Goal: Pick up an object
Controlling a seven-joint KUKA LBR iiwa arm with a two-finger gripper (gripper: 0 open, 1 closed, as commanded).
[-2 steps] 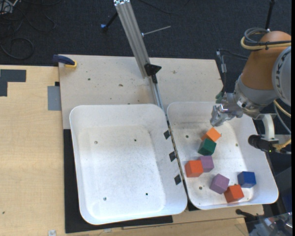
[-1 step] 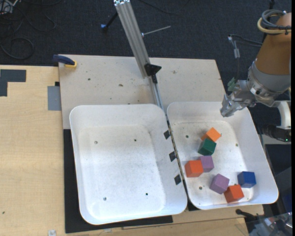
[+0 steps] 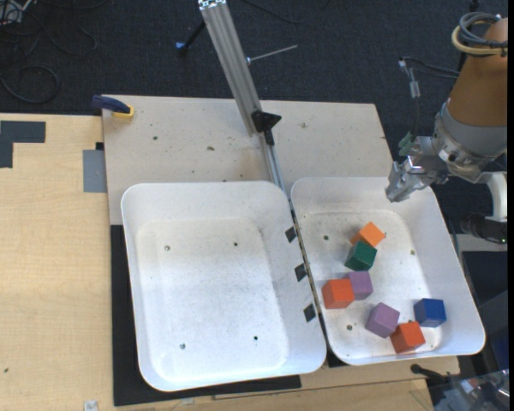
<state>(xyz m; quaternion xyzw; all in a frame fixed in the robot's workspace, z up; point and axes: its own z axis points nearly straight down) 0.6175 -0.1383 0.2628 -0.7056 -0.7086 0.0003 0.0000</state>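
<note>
Nearest the camera, along the front edge of the right bin (image 3: 463,255), sit an orange-red cube (image 3: 408,337), a purple cube (image 3: 382,319) touching it, and a blue cube (image 3: 430,312) just beside them toward the bin's right wall. Further in lie a red-orange cube (image 3: 337,293) touching a second purple cube (image 3: 360,284), then a dark green cube (image 3: 361,256) with an orange cube (image 3: 372,234) against its far side. All seven rest on the bin floor, so nothing has been picked up. Beside it, the left bin (image 3: 137,229) holds no blocks. At the right bin's far right corner the gripper (image 3: 400,187) hangs over the rim, well apart from every cube; its fingers appear close together with nothing between them. Choosing a cube, descending, gripping and lifting all appear left to do.
</note>
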